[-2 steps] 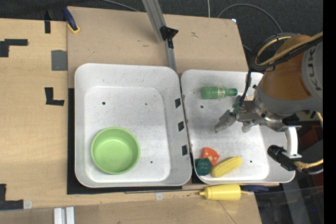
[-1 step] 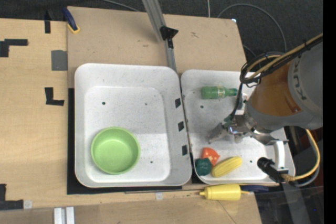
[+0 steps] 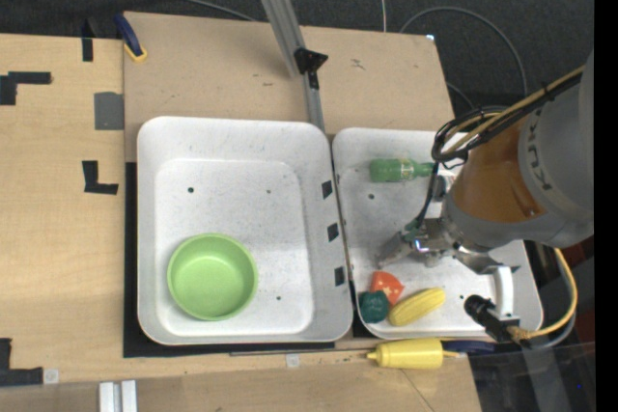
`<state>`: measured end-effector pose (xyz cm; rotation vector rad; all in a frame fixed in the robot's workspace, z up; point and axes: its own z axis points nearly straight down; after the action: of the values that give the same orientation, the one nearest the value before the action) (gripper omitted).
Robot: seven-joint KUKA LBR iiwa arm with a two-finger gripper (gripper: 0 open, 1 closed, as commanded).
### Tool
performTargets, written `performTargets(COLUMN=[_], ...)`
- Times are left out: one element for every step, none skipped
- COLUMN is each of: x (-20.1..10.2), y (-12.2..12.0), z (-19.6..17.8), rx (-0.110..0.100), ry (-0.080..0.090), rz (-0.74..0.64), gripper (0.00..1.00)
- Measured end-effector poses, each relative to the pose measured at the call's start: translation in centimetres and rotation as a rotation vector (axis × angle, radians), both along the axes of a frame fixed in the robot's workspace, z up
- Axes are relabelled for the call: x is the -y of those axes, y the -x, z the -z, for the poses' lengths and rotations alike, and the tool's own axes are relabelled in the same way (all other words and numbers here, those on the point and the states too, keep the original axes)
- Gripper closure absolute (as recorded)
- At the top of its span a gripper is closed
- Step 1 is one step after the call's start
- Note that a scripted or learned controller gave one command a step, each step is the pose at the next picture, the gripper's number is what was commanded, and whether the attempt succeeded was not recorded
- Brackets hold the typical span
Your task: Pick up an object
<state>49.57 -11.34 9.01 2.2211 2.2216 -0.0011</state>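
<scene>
Sitting alone in the left bin (image 3: 154, 207), a green bowl (image 3: 211, 276) lies out of the arm's way, near that bin's front corner. In the right bin (image 3: 357, 150), a green bottle (image 3: 398, 171) lies at the back, while a teal ball (image 3: 374, 306), a red piece (image 3: 387, 284) and a yellow corn cob (image 3: 417, 305) cluster at the front. The gripper (image 3: 417, 241) hangs low over the middle, likely seeking one of them; whether it is wide or narrow I cannot tell. A yellow bottle (image 3: 412, 354) rests on the surface in front.

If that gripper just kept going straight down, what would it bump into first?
Most likely the bare floor of the right bin: the gripper hangs above an open patch, with the orange object nearby. Depth is unclear.
</scene>
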Motion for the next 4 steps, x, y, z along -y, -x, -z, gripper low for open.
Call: performTargets(x=[-0.1,-0.5,-0.5,-0.5], y=[0.0,0.0,-0.4,-0.4], z=[-1.1,-5.3,-11.5,-11.9], rx=[0.000,0.001,0.004,-0.001], ry=[-0.001,-0.001,0.000,-0.001], rz=[-0.001,-0.001,-0.002,-0.001], gripper=[1.00,1.00,1.00,1.00])
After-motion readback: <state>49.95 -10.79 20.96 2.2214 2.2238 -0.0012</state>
